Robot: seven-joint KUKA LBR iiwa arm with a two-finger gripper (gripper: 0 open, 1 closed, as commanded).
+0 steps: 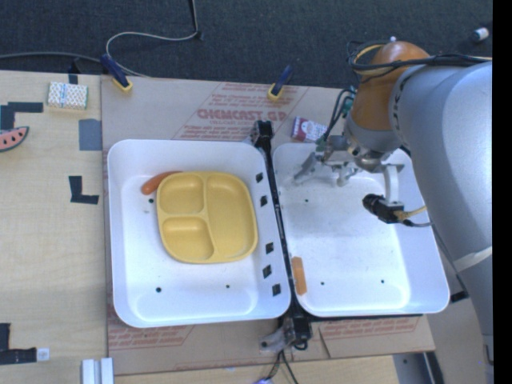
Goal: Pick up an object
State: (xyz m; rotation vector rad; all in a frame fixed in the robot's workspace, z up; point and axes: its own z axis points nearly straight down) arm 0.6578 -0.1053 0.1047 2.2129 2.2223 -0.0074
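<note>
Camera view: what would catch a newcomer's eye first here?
The yellow divided plate filling the middle of the left bin, an orange sausage-like piece poking out from under its upper left rim. Next, the big grey arm over the right bin, pincer near its top edge.

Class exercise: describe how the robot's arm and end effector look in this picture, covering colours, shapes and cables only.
The arm is bulky, rounded and smooth grey, with an orange band above the wrist. Thin dark cables loop around that band. The end effector is small, pale grey metal, with slim parts. A black fitting sits below it.
</note>
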